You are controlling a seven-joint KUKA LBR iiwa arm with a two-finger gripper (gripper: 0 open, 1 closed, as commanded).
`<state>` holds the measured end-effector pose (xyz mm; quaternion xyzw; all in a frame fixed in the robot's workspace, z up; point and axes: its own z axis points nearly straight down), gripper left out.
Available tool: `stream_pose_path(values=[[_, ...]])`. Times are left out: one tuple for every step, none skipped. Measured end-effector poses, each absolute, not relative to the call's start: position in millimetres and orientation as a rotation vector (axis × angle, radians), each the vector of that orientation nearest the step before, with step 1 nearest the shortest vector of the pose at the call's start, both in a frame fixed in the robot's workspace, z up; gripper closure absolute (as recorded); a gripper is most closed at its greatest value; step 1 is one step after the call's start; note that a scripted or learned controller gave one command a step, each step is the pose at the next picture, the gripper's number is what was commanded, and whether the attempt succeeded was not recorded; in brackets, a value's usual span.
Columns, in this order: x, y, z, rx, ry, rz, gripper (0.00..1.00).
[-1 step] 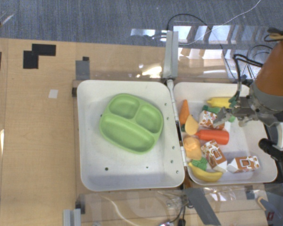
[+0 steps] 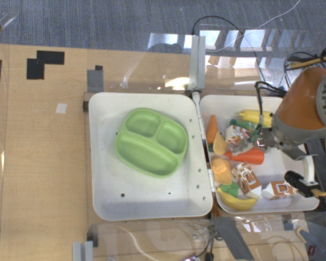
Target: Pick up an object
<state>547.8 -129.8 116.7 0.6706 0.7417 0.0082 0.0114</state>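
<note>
Camera view puts the hand (image 2: 259, 138) low in the right bin (image 2: 293, 203), its opening impossible to judge, beside the orange carrot (image 2: 248, 156) mid-bin; best descend squarely over that carrot, clear of the neighbouring cartons (image 2: 244, 179).

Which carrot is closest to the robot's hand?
The carrot lying sideways in the middle of the right bin, just below the gripper. The other carrot stands lengthwise by the bin's left wall, farther away.
</note>
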Motion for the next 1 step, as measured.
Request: stream_pose_path(values=[[533.8,-146.9,135.7,2.130,2.309,0.001,0.00]])
